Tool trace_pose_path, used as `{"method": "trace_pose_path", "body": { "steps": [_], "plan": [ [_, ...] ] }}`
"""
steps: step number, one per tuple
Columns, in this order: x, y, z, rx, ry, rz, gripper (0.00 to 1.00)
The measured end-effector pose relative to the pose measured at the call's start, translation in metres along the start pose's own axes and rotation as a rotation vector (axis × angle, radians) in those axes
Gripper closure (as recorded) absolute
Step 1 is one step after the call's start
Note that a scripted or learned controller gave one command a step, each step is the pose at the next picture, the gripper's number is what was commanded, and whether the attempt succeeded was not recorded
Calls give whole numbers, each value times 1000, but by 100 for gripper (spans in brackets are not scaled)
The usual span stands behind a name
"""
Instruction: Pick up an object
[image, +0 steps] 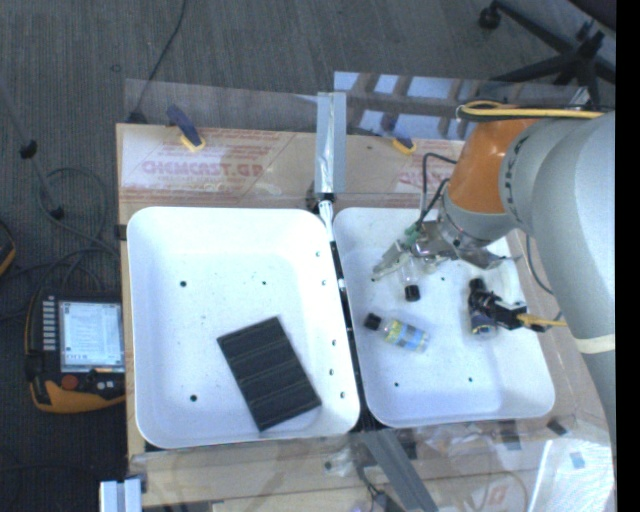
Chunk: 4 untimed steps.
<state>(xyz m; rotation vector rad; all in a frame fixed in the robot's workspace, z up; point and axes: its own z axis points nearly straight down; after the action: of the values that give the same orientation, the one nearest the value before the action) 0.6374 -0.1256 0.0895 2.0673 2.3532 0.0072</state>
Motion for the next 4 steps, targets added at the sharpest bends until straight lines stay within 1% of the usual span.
{"method": "trace_pose_path", "body": {
  "steps": [1,2,3,4],
  "plan": [
    [-16,-52,-1,0,0,-38,0],
    [29,-74,-2,-1,-1,-71,0],
    [-54,13,0,13,2,-39,0],
    [-82,-36,-1,-1,2,-87,0]
  ]
}}
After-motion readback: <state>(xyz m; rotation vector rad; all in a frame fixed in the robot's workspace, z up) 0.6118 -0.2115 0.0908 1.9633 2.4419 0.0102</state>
